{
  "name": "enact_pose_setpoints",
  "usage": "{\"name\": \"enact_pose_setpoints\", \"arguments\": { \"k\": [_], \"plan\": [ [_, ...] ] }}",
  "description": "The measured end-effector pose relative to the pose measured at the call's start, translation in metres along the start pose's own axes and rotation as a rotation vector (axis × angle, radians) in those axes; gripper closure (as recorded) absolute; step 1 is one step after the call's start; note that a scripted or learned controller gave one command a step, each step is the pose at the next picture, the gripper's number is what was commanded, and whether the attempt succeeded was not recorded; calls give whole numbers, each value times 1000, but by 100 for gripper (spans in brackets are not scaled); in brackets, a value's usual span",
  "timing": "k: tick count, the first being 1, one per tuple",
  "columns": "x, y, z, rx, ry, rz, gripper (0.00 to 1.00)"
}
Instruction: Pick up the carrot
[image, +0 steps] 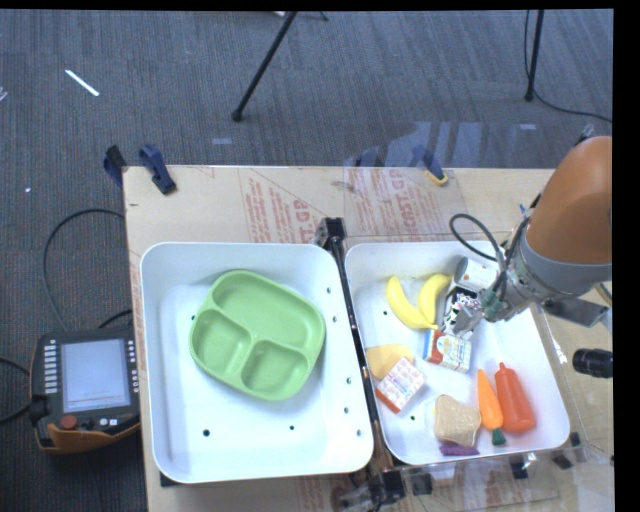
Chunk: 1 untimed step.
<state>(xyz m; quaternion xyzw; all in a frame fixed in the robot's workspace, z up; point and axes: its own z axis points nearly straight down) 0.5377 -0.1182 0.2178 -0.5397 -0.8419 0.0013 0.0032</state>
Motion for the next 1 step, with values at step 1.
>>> {"name": "enact_pose_setpoints", "arguments": {
  "k": [1],
  "plan": [
    [1, 0, 0, 1, 1, -1, 0]
  ]
}}
